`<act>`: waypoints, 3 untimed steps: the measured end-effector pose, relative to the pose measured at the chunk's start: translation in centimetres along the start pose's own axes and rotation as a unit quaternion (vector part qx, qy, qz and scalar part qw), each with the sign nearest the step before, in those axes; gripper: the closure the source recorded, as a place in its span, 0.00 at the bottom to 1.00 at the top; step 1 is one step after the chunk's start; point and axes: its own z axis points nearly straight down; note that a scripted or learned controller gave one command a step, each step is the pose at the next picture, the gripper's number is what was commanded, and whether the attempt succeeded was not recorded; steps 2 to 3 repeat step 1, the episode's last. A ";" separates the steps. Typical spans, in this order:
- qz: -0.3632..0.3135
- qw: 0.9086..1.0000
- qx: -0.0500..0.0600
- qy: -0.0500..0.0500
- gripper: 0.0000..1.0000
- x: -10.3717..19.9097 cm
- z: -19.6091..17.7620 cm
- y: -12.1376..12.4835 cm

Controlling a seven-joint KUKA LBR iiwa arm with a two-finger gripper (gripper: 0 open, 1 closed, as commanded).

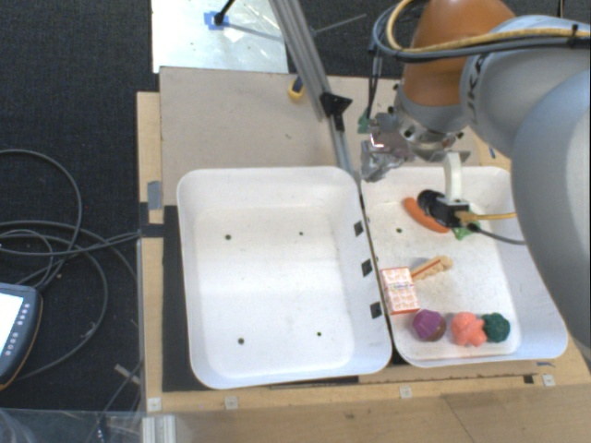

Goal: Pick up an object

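My gripper (pixel 379 158) hangs over the far left corner of the right bin (pixel 531 340), close to the wall between the two bins. An orange carrot (pixel 418 214) lies in that bin just right of and nearer than the gripper, apart from it. Further toward the front lie a pink and white box (pixel 399 290) and a tan stick (pixel 431 267). Along the front wall sit a purple piece (pixel 428 325), an orange-pink piece (pixel 467 329) and a dark green piece (pixel 496 326). Nothing shows in the gripper.
The left bin (pixel 199 247) stands beside the right one, with black clips (pixel 366 267) on the shared wall. A grey slanted pole (pixel 309 58) crosses above the bench behind the bins. Cables and a handheld screen (pixel 14 326) lie on the floor at left.
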 end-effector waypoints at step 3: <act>0.000 1.000 -0.002 0.000 1.00 4.9 -2.0 0.6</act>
